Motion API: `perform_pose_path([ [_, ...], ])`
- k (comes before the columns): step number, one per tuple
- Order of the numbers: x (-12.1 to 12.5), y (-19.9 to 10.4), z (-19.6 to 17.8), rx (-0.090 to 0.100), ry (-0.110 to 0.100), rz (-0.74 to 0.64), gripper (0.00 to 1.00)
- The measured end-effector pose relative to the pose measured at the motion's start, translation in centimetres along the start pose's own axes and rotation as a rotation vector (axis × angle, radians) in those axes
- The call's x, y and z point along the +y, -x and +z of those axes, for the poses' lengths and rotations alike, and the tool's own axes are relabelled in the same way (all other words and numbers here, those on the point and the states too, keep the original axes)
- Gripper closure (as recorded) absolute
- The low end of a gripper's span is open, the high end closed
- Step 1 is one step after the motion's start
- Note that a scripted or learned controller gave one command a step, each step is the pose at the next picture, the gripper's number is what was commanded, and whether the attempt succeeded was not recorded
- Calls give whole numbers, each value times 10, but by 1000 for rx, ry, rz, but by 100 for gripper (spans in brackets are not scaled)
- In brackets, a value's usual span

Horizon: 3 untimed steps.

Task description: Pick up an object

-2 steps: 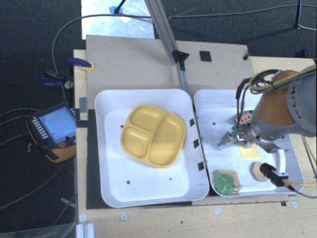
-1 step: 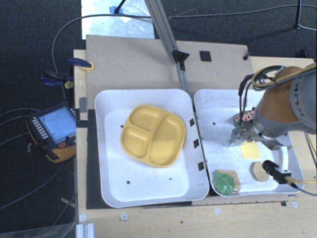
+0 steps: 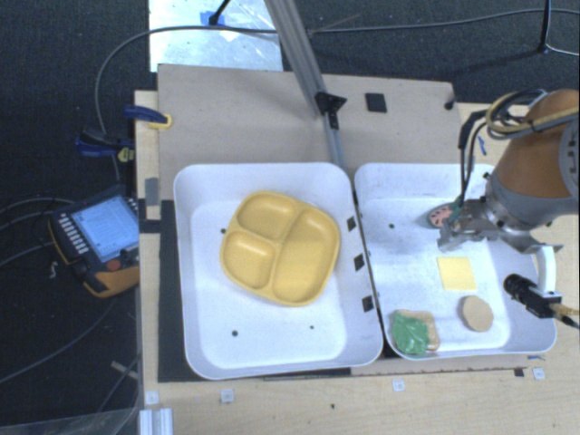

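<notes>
A grey KUKA arm (image 3: 535, 175) with an orange band reached in from three o'clock over the right bin (image 3: 390, 270), one of two shallow white bins set side by side on the desk (image 3: 236, 116). Its jaws hung low near the bin's upper middle, at about twelve o'clock from a yellow square slice (image 3: 456, 273) that looked like toy cheese. Just beside the gripper (image 3: 450, 236), at its ten o'clock, lay a small pinkish round piece (image 3: 440, 215), partly hidden by the wrist. How wide the jaws stood could not be told from this angle, and nothing was plainly seen between them. A tan round cookie-like piece (image 3: 476, 314) lay at five o'clock in the bin, and a green leafy toy (image 3: 414, 332) on a tan base sat against the six o'clock wall. The left bin (image 3: 208, 333) carried a yellow divided plate (image 3: 281, 246). By the look of it, the pick was at the approach or grasp stage; closing on an object and lifting it remained to be done.
</notes>
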<state>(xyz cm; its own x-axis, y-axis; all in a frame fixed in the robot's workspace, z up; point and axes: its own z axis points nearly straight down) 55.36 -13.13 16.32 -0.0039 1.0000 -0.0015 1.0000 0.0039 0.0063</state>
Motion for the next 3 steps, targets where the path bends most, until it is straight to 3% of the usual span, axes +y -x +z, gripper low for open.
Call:
perform_pose_path([
  [2, 7, 10, -102, -1, 2, -1, 100],
  [3, 9, -49, -103, 3, -4, -7, 100],
])
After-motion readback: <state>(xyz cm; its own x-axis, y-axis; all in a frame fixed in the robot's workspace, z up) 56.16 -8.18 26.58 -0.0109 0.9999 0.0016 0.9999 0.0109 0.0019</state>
